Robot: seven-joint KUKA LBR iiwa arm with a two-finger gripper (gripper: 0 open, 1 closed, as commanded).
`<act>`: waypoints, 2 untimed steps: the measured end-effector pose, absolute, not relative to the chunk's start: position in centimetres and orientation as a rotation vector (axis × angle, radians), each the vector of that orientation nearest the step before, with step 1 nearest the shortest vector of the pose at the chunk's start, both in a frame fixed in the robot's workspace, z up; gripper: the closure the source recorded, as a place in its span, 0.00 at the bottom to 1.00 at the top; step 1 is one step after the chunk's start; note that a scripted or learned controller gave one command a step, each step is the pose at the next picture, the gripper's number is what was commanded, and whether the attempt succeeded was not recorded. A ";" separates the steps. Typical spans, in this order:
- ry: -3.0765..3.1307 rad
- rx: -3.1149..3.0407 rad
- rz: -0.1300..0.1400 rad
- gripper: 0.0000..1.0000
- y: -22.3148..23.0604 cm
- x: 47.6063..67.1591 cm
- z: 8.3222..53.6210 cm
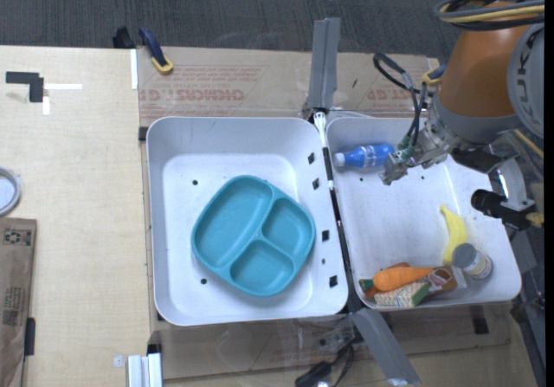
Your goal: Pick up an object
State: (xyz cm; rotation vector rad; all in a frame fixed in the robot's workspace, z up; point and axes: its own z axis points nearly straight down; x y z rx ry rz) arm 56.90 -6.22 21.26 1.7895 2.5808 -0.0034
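Bottle: small clear plastic water bottle with a blue label and cap, lying on its side in the upper left part of the right bin, cap end pointing left toward the divider.
Gripper: the gripper sits just right of the bottle's base end, pretty much touching it or right beside it, honestly can't tell if the fingers are apart or together from this angle, and nothing is visibly between them.
Arm: grey with the orange band, comes in from the upper right of the frame.
Right bin, rest of the stuff: one yellow banana at the right side, one small can just below it, one orange carrot and one flat snack packet along the bottom edge. So five items in that bin counting the bottle.
Left bin: left bin holds one blue divided plate with three compartments, sitting tilted roughly in the middle.
Surface: light wooden bench, cardboard sheet behind the bins, dark floor across the top of the frame.
Odds and ends: one blue and yellow clamp at the upper left.
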 end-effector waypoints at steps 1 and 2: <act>2.582 1.789 -0.004 0.00 -6.2 56.9 21.2; 2.607 1.757 -0.003 0.00 -10.2 55.9 12.0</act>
